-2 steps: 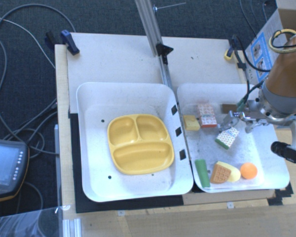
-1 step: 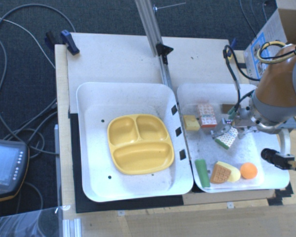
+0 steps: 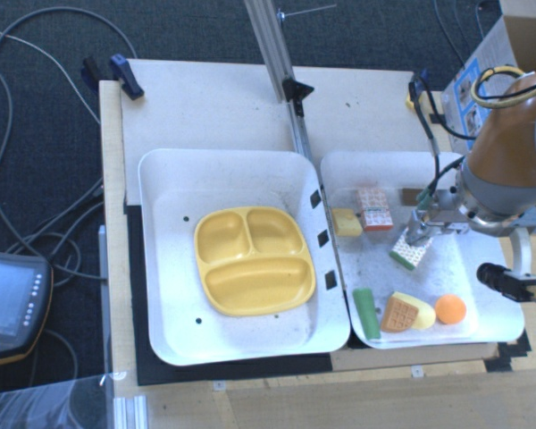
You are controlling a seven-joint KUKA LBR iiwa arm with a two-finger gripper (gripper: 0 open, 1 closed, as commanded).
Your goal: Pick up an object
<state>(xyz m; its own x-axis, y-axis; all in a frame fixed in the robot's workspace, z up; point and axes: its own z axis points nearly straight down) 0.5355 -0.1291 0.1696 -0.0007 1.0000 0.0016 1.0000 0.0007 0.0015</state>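
I see the left bin (image 3: 161,195) carrying a yellow plate (image 3: 254,260), with free floor around it. In the right bin (image 3: 496,329) the claw (image 3: 414,237) touches a green-white packet (image 3: 409,254) near the middle; I cannot tell how far it is open.

A black floor (image 3: 45,70) carries the wooden bench (image 3: 205,105), the landmark here. Left of the bench, grey cables (image 3: 36,150) loop across the floor, and a handheld control pendant (image 3: 9,307) with a dark screen lies beyond its lower left corner. A blue clamp (image 3: 125,74) grips the bench's upper left corner. An aluminium post (image 3: 268,29) slants up from its middle. A cardboard box (image 3: 509,38) stands at its upper right corner.
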